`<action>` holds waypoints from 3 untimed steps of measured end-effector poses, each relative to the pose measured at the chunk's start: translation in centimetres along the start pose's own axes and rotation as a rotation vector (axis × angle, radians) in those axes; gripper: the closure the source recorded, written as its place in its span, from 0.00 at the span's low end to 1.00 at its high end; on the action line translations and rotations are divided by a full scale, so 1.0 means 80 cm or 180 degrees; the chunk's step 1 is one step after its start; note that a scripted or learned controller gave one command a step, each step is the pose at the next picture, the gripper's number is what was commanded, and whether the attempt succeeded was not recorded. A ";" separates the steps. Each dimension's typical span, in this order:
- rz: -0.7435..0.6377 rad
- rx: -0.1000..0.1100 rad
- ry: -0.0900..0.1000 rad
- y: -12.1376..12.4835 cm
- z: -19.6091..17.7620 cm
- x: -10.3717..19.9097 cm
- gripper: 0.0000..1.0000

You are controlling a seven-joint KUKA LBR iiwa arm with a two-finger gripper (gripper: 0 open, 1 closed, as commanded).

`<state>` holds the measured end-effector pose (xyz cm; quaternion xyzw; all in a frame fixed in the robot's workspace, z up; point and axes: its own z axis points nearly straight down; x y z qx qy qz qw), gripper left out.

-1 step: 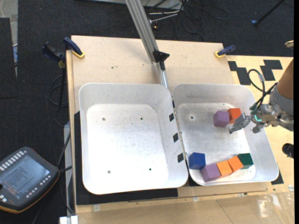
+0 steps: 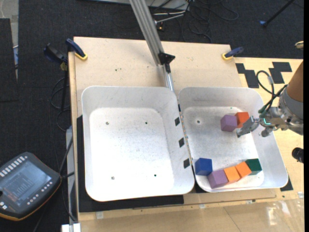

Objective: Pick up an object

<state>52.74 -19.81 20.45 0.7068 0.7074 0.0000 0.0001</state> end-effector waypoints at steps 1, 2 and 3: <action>0.0003 0.0019 0.0006 0.005 0.079 0.002 0.00; 0.0004 0.0005 -0.0001 0.005 0.140 0.003 0.00; 0.0004 -0.0007 -0.0002 0.006 0.124 0.003 1.00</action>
